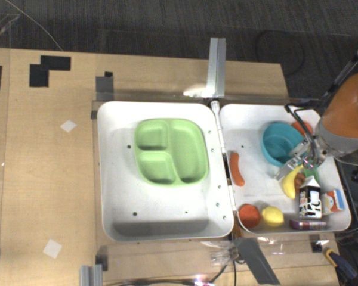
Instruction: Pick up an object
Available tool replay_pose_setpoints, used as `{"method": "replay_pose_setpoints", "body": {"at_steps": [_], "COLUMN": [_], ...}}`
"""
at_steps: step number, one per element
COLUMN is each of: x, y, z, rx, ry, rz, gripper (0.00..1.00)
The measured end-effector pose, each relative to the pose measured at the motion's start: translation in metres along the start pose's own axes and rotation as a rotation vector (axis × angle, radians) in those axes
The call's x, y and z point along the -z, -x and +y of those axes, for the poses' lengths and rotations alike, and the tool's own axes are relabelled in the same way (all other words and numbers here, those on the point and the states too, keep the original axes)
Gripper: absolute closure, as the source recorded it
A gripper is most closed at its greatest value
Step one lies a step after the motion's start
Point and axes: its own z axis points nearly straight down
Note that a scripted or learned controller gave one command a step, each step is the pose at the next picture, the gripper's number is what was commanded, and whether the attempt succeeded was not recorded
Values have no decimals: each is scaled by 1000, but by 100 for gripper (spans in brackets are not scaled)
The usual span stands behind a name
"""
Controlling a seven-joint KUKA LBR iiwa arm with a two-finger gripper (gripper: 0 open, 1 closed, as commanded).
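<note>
Your likeliest target is the yellow curved banana-shaped toy [290,183], lying in the right shallow white bin [250,124], just below the teal plastic bowl [280,143] and right at the gripper [295,165]. Look closely there: the grey fingers hang over the banana's upper end, beside the bowl's lower rim, but whether they stand apart or pinched together you cannot tell from this slanted view, and nothing shows clearly between them, so don't count it as held.

Move outward and you see why this corner is awkward. A black-and-white printed carton [310,202] stands touching the banana's lower right, with a small blue-and-orange box [333,201] beside it and a dark purple marker-like stick [307,224] along the bin's front wall. That crowding leaves little room for the fingers, in my judgement.

Further left things lie freer: a yellow round lemon toy [272,216] and an orange-red round fruit toy [249,215] sit side by side near the front, and an orange-red sausage-shaped toy [237,169] rests near the divider.

The left white bin [116,219] carries a green compartmented plastic tray [170,151], well apart from the arm.
</note>
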Motion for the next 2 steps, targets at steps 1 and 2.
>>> {"method": "replay_pose_setpoints", "body": {"at_steps": [1,2], "x": [1,2], "y": [-41,-53], "z": [-9,-9], "rx": [-131,-304], "ry": [0,2], "rz": [-3,-5], "gripper": [0,0]}}
